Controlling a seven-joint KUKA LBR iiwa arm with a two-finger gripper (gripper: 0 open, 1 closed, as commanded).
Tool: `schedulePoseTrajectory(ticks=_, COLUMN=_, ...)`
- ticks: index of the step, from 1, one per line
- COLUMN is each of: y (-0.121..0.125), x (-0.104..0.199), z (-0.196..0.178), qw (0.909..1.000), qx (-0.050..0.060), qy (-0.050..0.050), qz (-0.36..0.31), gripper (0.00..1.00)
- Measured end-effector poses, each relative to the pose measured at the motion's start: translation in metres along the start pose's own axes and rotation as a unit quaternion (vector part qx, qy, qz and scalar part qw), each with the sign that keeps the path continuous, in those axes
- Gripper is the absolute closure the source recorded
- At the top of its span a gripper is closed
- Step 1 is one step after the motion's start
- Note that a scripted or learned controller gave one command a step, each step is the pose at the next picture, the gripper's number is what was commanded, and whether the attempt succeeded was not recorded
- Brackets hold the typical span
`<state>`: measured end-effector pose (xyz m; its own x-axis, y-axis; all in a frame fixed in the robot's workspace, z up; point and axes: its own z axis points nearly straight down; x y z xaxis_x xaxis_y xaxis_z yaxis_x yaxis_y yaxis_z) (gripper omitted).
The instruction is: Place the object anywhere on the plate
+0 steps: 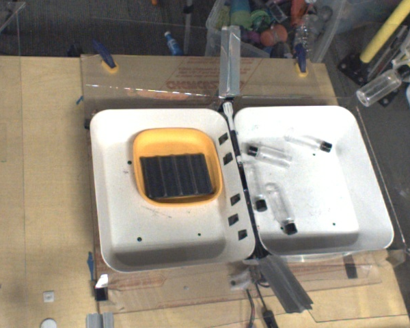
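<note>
An orange plate (145, 146) with rounded corners lies in the left white bin (116, 217). A dark ridged rectangular piece (176, 176) rests flat on the plate and covers most of its middle. In the right white bin (348, 210) lie three clear plastic tubes with black caps. One tube (306, 142) is at the back, a second tube (268, 154) is near the divider, and the third tube (279, 209) is toward the front.
A metal divider rail (234, 176) with black marks runs between the bins. Behind the bench stands a clear crate of colourful toys (273, 9). A yellow tube (389, 19) and a clear cylinder (379, 87) sit at the back right. Bare wooden bench surrounds the bins.
</note>
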<state>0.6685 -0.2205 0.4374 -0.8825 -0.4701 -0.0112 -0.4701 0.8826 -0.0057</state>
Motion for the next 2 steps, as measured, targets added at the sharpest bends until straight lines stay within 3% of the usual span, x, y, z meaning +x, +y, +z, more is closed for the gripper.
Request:
schedulePoseTrajectory(ticks=1, y=-0.0004, x=0.0005, z=0.0003, qw=0.9805, qx=-0.001, qy=0.000, qz=-0.196, gripper=1.00)
schedulePoseTrajectory(ticks=2, y=0.0000, x=0.0001, z=0.0002, qw=0.9731, qx=-0.001, qy=0.000, qz=-0.230, gripper=1.00)
